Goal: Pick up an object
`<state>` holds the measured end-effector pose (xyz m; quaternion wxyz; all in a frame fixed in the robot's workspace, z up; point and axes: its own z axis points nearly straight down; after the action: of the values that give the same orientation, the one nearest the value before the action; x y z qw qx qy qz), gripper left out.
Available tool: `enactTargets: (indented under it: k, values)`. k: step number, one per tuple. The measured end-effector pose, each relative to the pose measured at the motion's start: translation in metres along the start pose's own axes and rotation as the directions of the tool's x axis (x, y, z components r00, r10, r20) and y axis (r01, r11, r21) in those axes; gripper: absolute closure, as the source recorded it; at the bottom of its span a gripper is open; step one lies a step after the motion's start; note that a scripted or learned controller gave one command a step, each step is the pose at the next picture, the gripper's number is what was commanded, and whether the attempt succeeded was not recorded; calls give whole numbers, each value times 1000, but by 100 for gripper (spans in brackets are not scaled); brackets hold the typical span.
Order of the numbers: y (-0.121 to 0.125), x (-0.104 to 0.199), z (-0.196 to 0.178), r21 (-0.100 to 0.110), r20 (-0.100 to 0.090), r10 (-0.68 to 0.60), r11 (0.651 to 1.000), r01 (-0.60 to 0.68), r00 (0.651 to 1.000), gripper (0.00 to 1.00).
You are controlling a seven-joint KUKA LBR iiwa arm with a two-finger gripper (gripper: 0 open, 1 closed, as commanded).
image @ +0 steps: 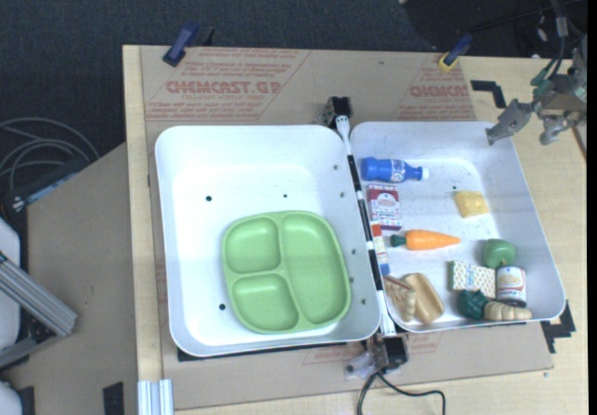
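At the far right edge, I saw the two-finger gripper (530,121) hovering, fingers spread, gripping nothing. Left of it lay the blue plastic bottle (391,170) in the right white bin (532,208).

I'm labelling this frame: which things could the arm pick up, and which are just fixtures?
Pickable: blue plastic bottle, orange toy carrot, yellow block, green toy apple, small labelled can.

Fixtures: green divided plate, blue clamp, cardboard sheet.

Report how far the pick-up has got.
Nothing looks done: the blue bottle, carrot and green apple all lie in the right bin. In hand: the pincer hovers at that bin's far right corner, carrying nothing. Left: choosing an item, descending, gripping and lifting.
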<state>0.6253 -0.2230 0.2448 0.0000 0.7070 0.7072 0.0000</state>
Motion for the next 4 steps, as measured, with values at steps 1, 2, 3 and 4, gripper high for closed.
enactTargets:
  k: [1, 2, 3, 4]
  values:
    - [-116, 2, 82, 4, 0, 1, 1000, -1, 1000, 0]
    - [-145, 12, 158, -4, 1, 1, 1000, -1, 1000, 0]
    - [-43, 63, 138, -2, -1, -2, 1000, 2, 1000, 0]
    - [-101, 113, 160, 1, -1, 0, 1000, 0, 1000, 0]
